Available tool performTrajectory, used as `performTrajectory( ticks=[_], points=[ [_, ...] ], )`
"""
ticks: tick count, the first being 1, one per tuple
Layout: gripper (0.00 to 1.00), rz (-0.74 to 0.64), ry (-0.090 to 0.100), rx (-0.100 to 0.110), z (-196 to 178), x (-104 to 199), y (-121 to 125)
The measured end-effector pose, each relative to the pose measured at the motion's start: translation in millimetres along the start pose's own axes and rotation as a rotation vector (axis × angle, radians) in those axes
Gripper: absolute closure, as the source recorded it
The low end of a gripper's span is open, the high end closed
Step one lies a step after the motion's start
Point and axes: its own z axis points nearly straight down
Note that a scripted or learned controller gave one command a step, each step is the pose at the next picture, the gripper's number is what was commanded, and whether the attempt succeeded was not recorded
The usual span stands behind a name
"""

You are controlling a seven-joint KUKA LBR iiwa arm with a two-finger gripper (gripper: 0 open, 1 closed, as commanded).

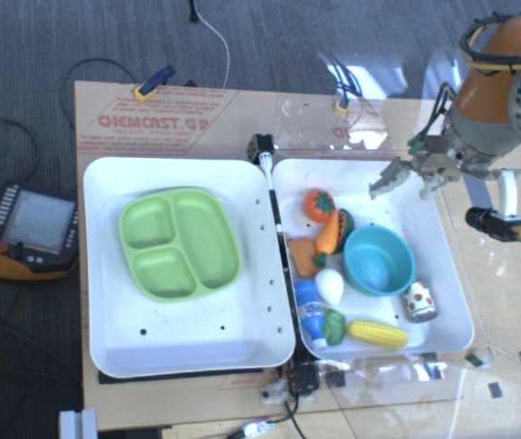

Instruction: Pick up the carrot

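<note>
The carrot [329,233] is a small orange piece with a dark green top. It lies in the right bin [448,273], between a red-orange tomato-like piece [319,204] and the blue bowl [378,259]. My gripper [405,182] hangs over the bin's back right part, up and to the right of the carrot and well apart from it. Its fingers are spread open with nothing between them. The orange band of the arm [496,71] is at the top right.
Around the carrot the right bin holds a brown piece [303,256], a white egg [330,287], a blue bottle [308,305], a green vegetable [334,326], a corn cob [377,334] and a small can [418,302]. The left bin [105,337] holds a green divided plate [178,242].
</note>
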Motion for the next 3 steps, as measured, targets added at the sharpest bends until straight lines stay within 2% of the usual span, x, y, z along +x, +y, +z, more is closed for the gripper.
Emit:
performTrajectory(
  ticks=[1, 2, 3],
  points=[
    [0.00, -0.012, -0.003, -0.009, 109, 27, -21],
    [0.00, 0.204, -0.006, -0.017, 115, 87, -15],
    [0.00, 0.449, 0.000, -0.028, 114, 86, -53]
  ],
)
